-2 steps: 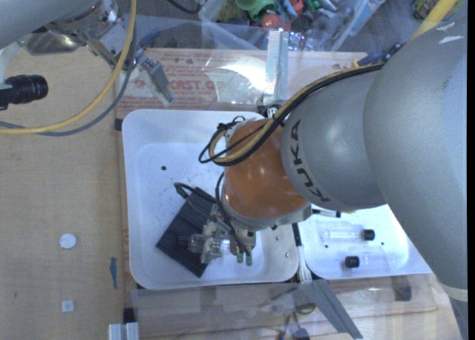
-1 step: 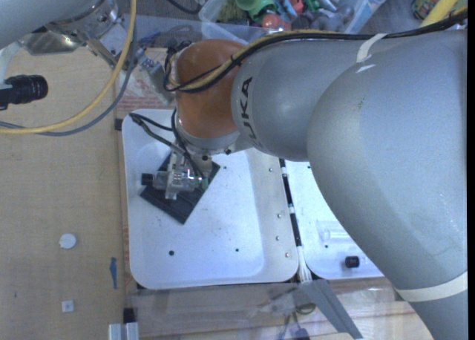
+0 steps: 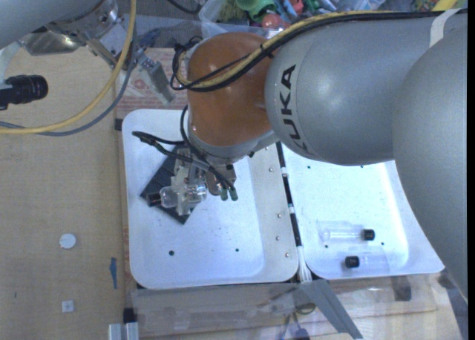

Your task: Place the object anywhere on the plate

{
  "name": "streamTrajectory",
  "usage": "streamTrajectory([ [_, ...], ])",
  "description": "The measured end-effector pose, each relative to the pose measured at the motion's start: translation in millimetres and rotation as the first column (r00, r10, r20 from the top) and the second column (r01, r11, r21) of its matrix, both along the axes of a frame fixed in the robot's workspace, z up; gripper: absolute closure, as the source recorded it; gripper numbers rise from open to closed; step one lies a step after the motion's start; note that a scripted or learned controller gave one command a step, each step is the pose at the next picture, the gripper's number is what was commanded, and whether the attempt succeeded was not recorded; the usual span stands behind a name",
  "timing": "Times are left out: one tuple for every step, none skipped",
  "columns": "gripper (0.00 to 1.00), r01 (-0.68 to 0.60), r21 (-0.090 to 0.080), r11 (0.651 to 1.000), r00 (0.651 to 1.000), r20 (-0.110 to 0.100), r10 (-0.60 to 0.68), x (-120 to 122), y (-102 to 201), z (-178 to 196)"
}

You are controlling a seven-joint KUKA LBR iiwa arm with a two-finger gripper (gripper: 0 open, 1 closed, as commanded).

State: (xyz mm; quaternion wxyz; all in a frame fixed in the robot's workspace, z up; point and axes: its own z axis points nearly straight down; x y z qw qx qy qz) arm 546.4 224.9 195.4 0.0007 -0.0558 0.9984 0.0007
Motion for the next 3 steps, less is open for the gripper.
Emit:
streamTrajectory([
  [1.00, -0.007, 0.001, 1.000, 1.000, 0.005, 0.007, 1, 0, 25],
  [1.00, 0.138, 0.002, 0.990, 0.990, 0.003, -0.138, -50, 1, 108],
  [1.00, 0.067, 0.002, 0.998, 0.998, 0.004, -0.067, -13, -2, 85],
])
